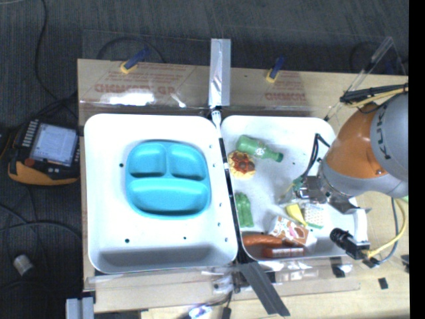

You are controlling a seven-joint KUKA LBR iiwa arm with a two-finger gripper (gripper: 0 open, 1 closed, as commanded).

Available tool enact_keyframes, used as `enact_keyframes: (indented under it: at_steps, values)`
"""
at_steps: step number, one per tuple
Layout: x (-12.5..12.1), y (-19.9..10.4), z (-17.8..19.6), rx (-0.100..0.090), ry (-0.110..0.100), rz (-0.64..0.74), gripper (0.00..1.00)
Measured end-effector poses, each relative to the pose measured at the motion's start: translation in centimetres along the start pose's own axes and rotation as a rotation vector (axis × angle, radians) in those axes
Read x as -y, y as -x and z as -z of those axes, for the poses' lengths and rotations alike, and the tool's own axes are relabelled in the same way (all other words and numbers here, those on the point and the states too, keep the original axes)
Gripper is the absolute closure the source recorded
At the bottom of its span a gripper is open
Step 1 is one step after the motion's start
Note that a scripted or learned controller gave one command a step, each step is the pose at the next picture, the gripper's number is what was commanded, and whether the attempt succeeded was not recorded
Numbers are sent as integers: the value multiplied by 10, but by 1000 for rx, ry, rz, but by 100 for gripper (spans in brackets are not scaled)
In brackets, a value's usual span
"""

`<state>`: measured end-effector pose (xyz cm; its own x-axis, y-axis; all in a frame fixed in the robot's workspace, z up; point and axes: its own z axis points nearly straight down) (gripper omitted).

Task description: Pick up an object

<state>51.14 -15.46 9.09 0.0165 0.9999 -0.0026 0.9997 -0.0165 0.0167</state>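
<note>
Arm lowered into the right bin above a cluster of small objects

The tool [307, 193] is seen at the right of the right bin [292, 126], low over the objects in its lower right part; whether it is open or closed cannot be told, and nothing is seen gripped. A yellow-and-white packet [302, 212] and a colourful snack pack [289, 230] lie just beside it, with a red sausage-like item [265, 241] along the lower edge. A green bottle [259, 149], a toy burger [241, 164] and a green pickle-like piece [244, 209] lie further left. A blue divided tray [167, 178] is held in the left bin [106, 244]. For a clean pick, one object should probably be singled out, the descent centred over it, and the neighbouring packs kept from being caught.
</note>
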Motion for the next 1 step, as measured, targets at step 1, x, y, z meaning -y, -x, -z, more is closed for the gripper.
enact_keyframes:
  at_steps: [1]
  values:
    - [25, 20, 122, -1, -19, 57, 100]
